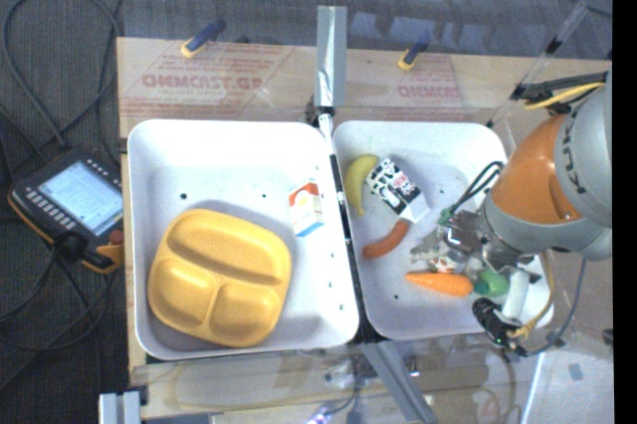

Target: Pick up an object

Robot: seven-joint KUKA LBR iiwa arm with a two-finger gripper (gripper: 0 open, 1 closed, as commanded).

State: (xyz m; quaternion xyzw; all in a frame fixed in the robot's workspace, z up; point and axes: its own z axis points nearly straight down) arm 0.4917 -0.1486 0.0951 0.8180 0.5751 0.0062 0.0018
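Note:
My gripper (448,248) hangs low over the right part of the right bin (438,138), under the grey arm with its orange band (532,183). Just below it lies an orange carrot (440,284), and a small green object (490,285) sits at the carrot's right end. To the left of the gripper lies a reddish sausage (386,239). Further up and left are a black-and-white patterned box (395,185) and a yellow banana (358,181). The view shows nothing between the gripper's tips.
The left bin (199,148) holds a large yellow divided plate (219,276) and a small white, red and blue carton (307,209) near its right wall. A ridge (343,233) separates the bins. A teach pendant (72,203) lies off the bench at left.

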